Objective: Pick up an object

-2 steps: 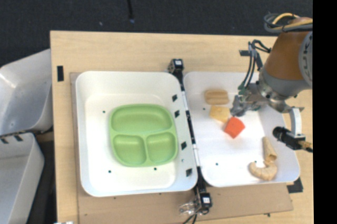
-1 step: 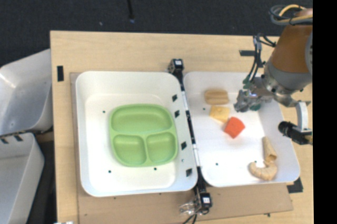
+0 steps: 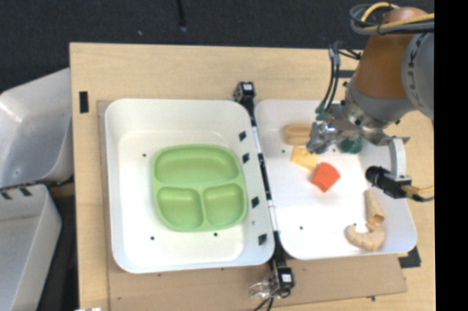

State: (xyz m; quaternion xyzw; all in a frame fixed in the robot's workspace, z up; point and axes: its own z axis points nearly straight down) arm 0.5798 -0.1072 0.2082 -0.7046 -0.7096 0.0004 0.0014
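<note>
Two white bins (image 3: 121, 229), one green tray (image 3: 199, 186), one orange block (image 3: 326, 176), one hand (image 3: 322, 138)

The arm (image 3: 387, 68) is cut off at the right side, so most of it cannot be seen. It covers the far right corner of the right bin (image 3: 307, 229). The gripper (image 3: 325, 137) is small and blurry. A green thing (image 3: 353, 145) peeks out from under the arm, and most of it is hidden. The tan block (image 3: 296, 134) has its right end tucked behind the gripper. A white box (image 3: 29, 134) at the left is cut off too.
</note>
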